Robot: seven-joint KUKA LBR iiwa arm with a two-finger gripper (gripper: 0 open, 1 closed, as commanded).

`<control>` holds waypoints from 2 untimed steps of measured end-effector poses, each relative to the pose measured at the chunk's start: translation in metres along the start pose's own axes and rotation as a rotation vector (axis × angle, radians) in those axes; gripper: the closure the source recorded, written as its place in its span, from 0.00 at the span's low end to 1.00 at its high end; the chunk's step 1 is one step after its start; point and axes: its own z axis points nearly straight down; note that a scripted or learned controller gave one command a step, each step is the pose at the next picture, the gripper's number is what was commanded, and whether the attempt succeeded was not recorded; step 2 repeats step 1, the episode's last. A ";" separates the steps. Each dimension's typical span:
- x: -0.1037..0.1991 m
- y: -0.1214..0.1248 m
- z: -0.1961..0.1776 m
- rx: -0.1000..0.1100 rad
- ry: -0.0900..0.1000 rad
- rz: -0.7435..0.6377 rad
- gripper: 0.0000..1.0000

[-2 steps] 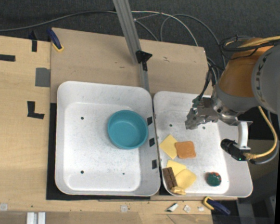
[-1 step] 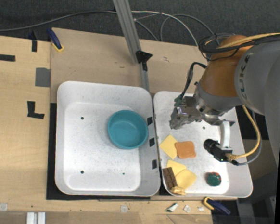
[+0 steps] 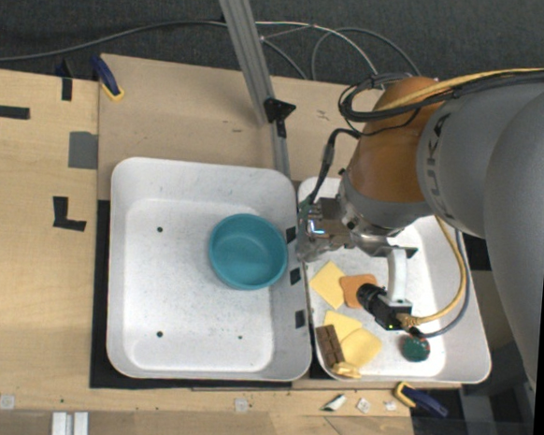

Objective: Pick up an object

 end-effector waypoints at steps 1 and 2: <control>0.053 -0.016 0.006 0.001 -0.001 0.001 1.00; 0.053 -0.016 0.006 0.001 -0.001 0.001 1.00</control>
